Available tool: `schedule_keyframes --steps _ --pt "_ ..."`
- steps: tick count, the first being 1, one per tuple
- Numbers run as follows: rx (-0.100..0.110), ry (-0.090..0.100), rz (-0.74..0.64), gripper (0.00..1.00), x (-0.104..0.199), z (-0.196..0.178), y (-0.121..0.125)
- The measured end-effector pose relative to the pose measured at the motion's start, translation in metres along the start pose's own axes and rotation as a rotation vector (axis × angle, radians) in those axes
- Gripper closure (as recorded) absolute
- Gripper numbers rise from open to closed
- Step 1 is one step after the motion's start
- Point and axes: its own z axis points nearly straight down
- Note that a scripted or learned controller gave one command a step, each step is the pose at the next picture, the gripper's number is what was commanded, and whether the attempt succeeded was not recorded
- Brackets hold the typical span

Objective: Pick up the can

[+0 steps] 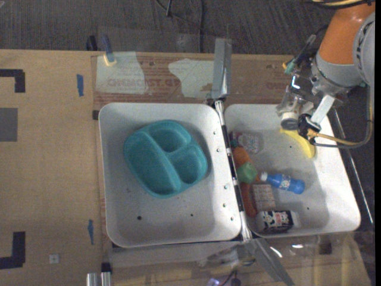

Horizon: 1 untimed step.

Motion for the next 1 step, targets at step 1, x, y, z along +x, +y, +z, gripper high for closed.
schedule_keyframes --steps 1 --pt "0.000 -0.001 0.233 1.00 -0.0011 -0.0606 0.0188"
